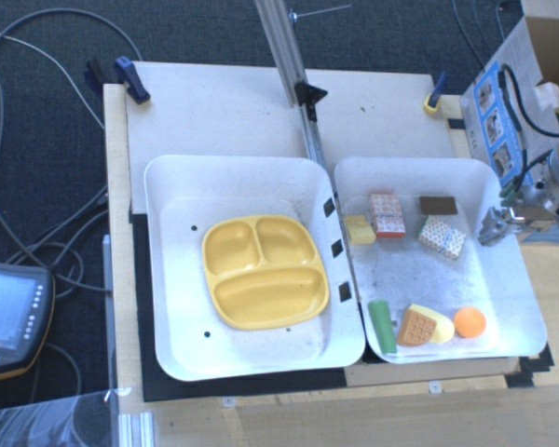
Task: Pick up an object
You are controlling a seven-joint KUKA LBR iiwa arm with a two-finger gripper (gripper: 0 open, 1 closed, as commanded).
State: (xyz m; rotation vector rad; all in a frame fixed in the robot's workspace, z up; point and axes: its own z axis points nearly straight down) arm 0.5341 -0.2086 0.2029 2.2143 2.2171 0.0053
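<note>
Claw (499,223) at the right bin's (531,296) right rim.
Its grip state is unclear; patterned box (442,237) lies just left.

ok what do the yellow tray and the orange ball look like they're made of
Yellow tray: probably moulded plastic, with smooth rounded dividers, an even colour and a soft sheen. Orange ball: looks like smooth plastic or rubber, uniformly coloured with a matte surface; too small to tell which.

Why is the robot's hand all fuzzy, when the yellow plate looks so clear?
In the camera view, the gripper at the right bin's edge looks smeared, so its fingers can't be made out; the yellow plate is sharp and evenly lit, with little glare.
</note>
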